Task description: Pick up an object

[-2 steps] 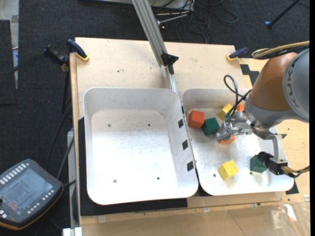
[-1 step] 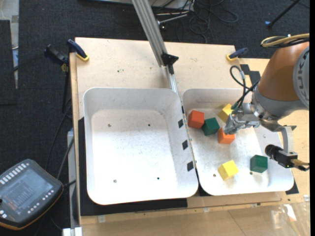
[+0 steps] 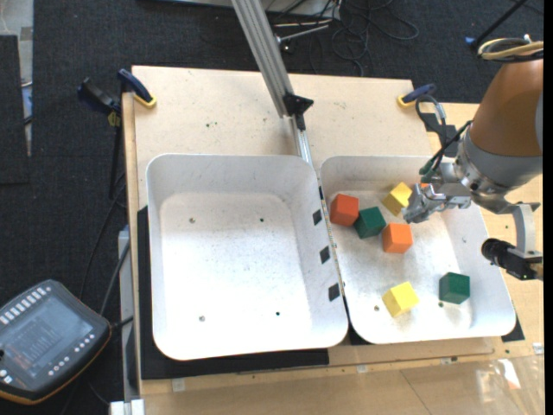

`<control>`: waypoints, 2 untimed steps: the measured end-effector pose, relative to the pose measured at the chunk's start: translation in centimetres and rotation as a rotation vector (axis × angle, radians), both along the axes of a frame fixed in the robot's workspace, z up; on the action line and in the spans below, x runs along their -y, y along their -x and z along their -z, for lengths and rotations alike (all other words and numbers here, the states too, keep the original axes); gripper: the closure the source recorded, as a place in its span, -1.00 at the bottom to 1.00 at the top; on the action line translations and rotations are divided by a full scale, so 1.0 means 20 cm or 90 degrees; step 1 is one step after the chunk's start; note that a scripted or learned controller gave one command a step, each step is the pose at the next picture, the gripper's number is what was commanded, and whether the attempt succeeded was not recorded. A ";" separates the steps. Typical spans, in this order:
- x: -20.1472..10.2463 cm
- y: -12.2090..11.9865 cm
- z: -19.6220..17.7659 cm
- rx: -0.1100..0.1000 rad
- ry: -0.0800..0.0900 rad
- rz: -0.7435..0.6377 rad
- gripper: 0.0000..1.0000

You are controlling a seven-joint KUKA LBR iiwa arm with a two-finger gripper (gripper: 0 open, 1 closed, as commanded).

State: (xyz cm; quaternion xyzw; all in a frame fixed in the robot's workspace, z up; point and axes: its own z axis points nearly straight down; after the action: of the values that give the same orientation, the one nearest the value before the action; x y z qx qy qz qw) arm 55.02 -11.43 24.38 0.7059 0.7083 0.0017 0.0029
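The right bin (image 3: 484, 322) holds several coloured cubes. A yellow cube (image 3: 398, 197) lies near the back, with an orange-red cube (image 3: 344, 208) and a dark green cube (image 3: 371, 222) to its left. An orange cube (image 3: 397, 237) sits in the middle. Toward the front lie another yellow cube (image 3: 400, 298) and a green cube (image 3: 454, 287). My gripper (image 3: 418, 210) hangs low over the right bin, just right of the back yellow cube and above the orange cube. Nothing shows between its fingers.
The left bin (image 3: 173, 180) stands beside the right one, their rims meeting at a ridge with black clips. A slanted metal rail (image 3: 263, 46) crosses the back of the bench. A teach pendant (image 3: 43, 340) lies at the lower left, off the bench.
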 end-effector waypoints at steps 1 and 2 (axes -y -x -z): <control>-0.25 -0.07 -0.04 -0.002 -0.002 -0.003 1.00; -0.53 -0.14 0.03 -0.004 -0.002 -0.003 1.00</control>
State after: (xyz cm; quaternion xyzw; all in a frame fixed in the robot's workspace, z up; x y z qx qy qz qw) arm 57.79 -0.92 23.82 0.7041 0.7101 0.0001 -0.0004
